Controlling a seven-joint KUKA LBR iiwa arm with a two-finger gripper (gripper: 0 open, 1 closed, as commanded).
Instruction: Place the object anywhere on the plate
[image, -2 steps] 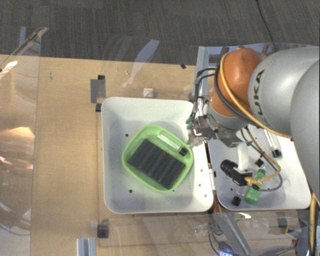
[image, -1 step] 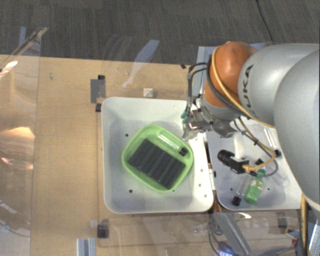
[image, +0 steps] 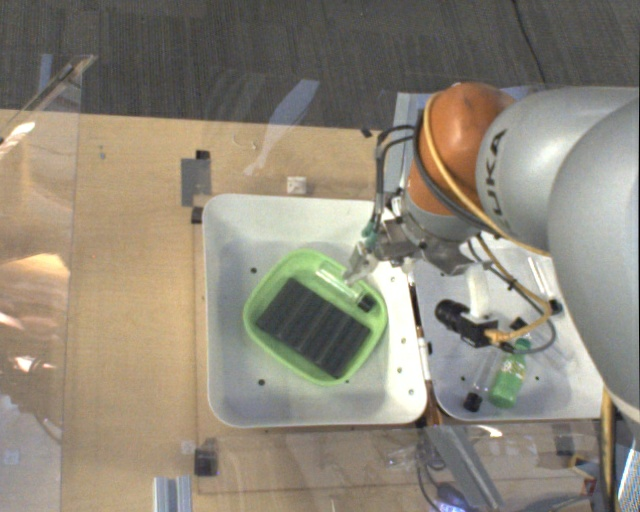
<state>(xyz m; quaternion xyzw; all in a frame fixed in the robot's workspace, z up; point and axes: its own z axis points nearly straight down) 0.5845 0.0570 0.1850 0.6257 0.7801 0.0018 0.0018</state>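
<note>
The only letters to read are on the big grey robot arm, at the right side of the scene. They are dark letters on its grey shell, next to the orange band. They spell "UKA" going up and down (the first letter is cut off by the curve of the arm). No other words or numbers can be read.

green plate in left bin | dark ridged block on plate | jaws above rim
</note>
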